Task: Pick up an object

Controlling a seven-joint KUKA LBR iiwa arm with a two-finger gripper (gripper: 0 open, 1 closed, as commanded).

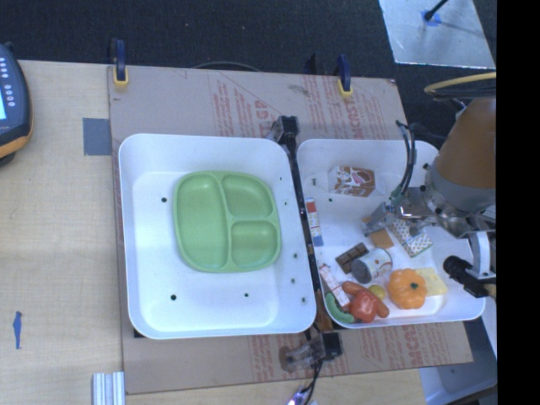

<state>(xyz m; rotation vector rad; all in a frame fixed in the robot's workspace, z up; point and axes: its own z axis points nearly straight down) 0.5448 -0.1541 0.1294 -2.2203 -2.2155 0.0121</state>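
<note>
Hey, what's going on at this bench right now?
A robot arm reaches in over the right bin, which holds small items including an orange pumpkin and a red pepper. Its gripper sits low among them. The left bin holds a green divided plate.

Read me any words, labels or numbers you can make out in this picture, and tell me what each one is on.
Nothing reads clearly.
Cardboard sheet: red printed lettering, too blurred to read.
Small packet in the right bin: printed pattern, illegible.
Red and white strip along the bin divider: markings too small.
Device at left edge: screen unreadable.
</note>
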